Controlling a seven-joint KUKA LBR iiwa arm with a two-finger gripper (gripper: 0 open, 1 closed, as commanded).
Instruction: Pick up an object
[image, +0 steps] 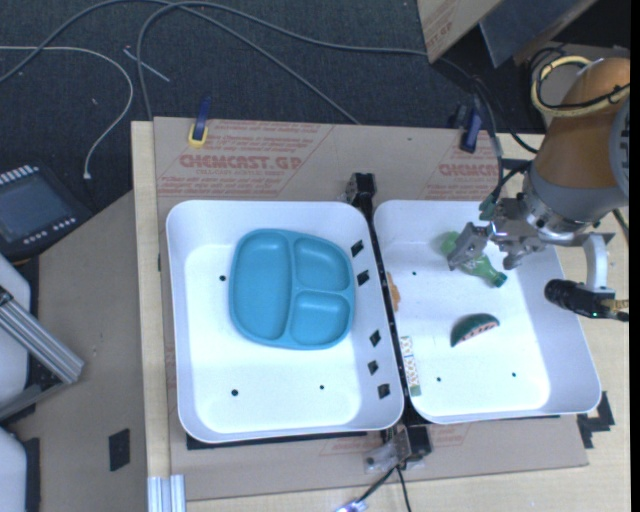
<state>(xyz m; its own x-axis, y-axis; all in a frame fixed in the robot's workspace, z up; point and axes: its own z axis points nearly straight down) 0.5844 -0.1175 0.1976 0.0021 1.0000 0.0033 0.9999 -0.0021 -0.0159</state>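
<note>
Pincer (486, 250) work sits over the right bin (560, 380), where I see its two fingers spread open around a small green toy (478, 263) lying near the bin's far side. I judge the toy light, stiff and a little slick, best pinched across its narrow middle. A watermelon slice (474, 328) lies nearer me; the blue plate (292, 288) fills the left bin (200, 330).

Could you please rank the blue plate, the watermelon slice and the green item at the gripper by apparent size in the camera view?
1. Blue plate, by far.
2. Watermelon slice.
3. Green item, partly hidden behind the gripper, so the last two are unsure.
</note>
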